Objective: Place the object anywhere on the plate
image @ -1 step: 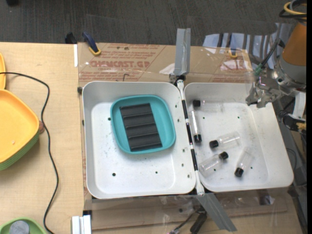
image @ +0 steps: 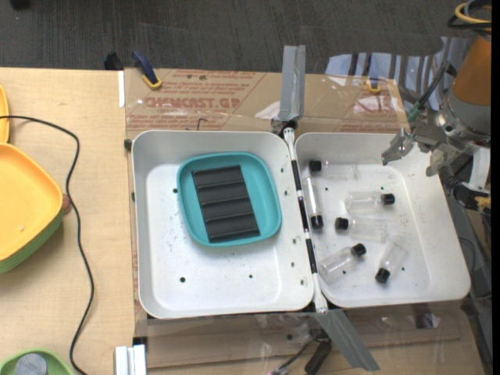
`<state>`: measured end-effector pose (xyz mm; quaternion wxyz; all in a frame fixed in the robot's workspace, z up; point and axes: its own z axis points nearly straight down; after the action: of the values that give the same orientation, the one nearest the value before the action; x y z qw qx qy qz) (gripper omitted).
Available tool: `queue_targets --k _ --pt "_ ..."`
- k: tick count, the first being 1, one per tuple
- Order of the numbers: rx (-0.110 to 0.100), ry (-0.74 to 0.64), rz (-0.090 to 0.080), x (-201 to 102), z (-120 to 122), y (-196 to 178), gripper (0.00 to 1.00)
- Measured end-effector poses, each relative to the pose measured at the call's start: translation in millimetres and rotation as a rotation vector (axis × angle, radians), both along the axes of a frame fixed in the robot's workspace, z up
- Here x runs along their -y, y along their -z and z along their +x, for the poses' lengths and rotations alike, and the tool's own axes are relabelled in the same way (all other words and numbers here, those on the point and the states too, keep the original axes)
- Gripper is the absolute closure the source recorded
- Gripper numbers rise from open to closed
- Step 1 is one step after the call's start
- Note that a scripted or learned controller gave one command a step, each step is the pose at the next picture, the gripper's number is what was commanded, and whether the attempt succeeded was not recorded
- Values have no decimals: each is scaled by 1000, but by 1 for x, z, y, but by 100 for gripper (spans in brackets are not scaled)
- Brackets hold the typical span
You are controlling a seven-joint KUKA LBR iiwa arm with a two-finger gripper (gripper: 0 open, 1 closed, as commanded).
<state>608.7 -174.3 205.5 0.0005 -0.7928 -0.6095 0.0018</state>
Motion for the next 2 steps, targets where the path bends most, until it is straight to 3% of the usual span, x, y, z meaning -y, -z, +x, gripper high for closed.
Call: queue_targets --k 1,2 --pt "2 -177 0 43 -11 -93 0" --pt "2 -136 0 36 33 -186 0"
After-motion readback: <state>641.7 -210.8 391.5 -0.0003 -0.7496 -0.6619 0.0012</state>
